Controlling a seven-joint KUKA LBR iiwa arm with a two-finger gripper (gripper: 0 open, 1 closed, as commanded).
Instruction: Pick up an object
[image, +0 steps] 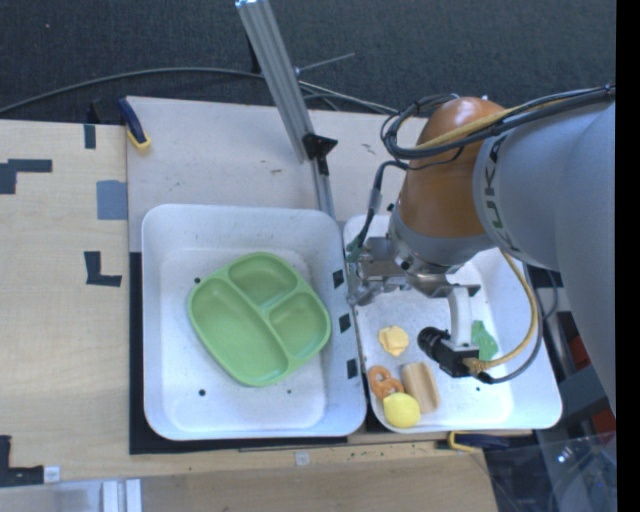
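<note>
Looming closest to the overhead camera, the grey arm (540, 190) with its orange band reaches in from the right and hangs over the right bin (530, 405), covering much of that bin's upper half. Its claw (368, 285) points down near the bin's left wall, just above a small pale yellow piece (394, 340). Whether the claw is released or clenched cannot be told from this angle; nothing is visibly caught in it.

Small toy foods, the likely things to be picked up, are gathered in the lower part of the right bin, probably because that bin serves as the supply side. Below the pale yellow piece sit an orange pretzel-like ring (381, 379), a tan bread-like stick (420, 386) beside it, and a yellow lemon (402, 410) touching both at the near edge. A green item (485, 339) lies farther right, partly hidden by a black fitting and cable.

On the tabletop (60, 300), the left bin (160, 400) holds a green divided plate (258, 318) with three compartments, lying flat near the middle. No food rests on it.
</note>
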